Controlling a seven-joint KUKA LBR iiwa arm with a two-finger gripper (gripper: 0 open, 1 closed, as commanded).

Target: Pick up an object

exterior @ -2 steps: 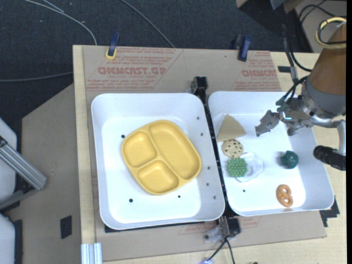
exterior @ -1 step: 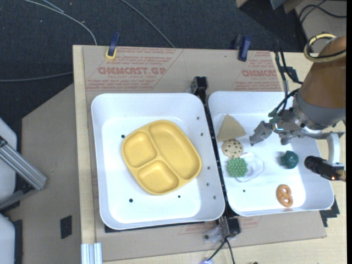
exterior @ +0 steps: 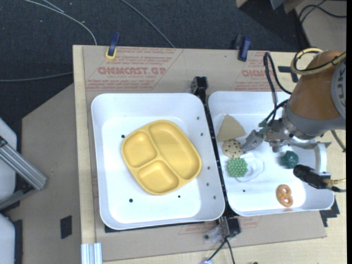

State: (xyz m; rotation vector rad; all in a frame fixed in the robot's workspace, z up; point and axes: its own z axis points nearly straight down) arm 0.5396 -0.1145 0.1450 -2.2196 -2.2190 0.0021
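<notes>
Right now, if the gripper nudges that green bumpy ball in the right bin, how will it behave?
The green bumpy ball looks round, so it would probably roll on the smooth white right bin. Its knobbly surface may give fingers some grip. It sits close to the spotted cookie, so a push could likely knock that too.

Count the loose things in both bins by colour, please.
Yellow: 1, the divided tray
Tan: 2, the wedge and the dotted cookie
Green: 2, the bumpy ball and the dark green piece
Orange-brown: 1, the pretzel
Total: 6
</notes>
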